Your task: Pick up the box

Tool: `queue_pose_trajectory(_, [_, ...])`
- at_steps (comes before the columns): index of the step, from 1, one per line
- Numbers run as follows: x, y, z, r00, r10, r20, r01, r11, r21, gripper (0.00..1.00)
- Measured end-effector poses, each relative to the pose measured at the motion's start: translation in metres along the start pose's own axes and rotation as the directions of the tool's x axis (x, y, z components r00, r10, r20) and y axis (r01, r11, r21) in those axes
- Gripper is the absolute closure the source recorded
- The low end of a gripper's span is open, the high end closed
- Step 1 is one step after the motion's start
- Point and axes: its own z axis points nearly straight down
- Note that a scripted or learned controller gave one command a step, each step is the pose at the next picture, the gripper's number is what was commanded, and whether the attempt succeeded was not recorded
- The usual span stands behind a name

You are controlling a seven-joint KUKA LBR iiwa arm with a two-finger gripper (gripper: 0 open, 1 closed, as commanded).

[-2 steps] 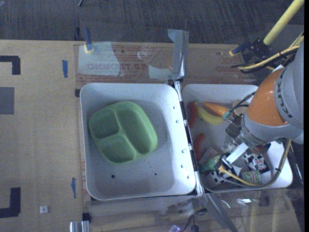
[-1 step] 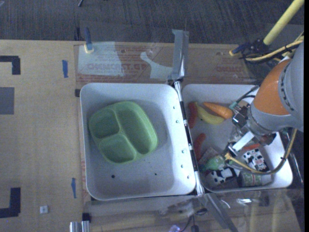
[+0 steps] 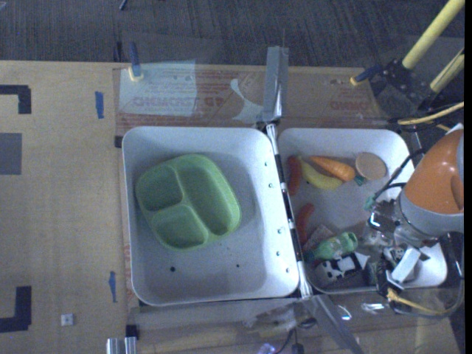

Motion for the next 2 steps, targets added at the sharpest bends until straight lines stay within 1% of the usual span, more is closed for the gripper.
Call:
queue_pose_trajectory(1, [0.017, 0.025, 0.0, 0.998, -0.068, 0.003, 0.068, 0.998, -0.001, 1.0])
queue_pose_trajectory(2, [-0.022, 0.02, -0.003, 0.972, 0.235, -0.02, -0.235, 0.972, 0.006, 1.0])
